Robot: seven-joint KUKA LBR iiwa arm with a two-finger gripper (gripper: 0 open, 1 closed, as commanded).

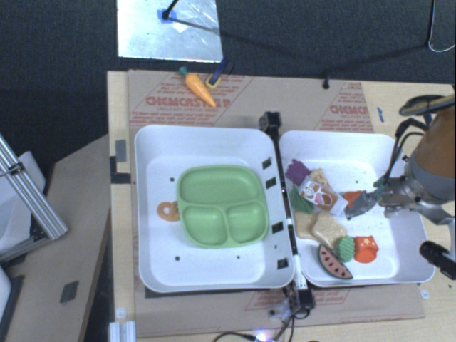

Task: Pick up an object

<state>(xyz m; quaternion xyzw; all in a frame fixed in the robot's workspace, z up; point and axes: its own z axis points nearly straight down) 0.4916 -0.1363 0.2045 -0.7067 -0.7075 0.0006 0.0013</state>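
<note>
Reaching in from the right, the claw (363, 202) hangs low over the right bin (410, 266), its dark tip just beside the clutter of toy food; whether it is released or clenched I cannot tell, since the tip reads as one blurred grey shape, and nothing shows between its parts. The likely targets lie in that bin: a snack packet (318, 192) close to the tip, a purple piece (297, 169) by the divider, a cracker-like slab (327, 228), a watermelon slice (333, 261), a small green item (346, 247) and a red one (365, 249). They are heaped together toward the bin's left side, so a clean grip on one looks hard. The left bin (153, 262) carries a green divided plate (217, 205) and a small pretzel (169, 211) beside it. A toy carrot (199, 88) lies on the bench (427, 95) behind the bins, well apart from the arm. The pick looks not yet made.
</note>
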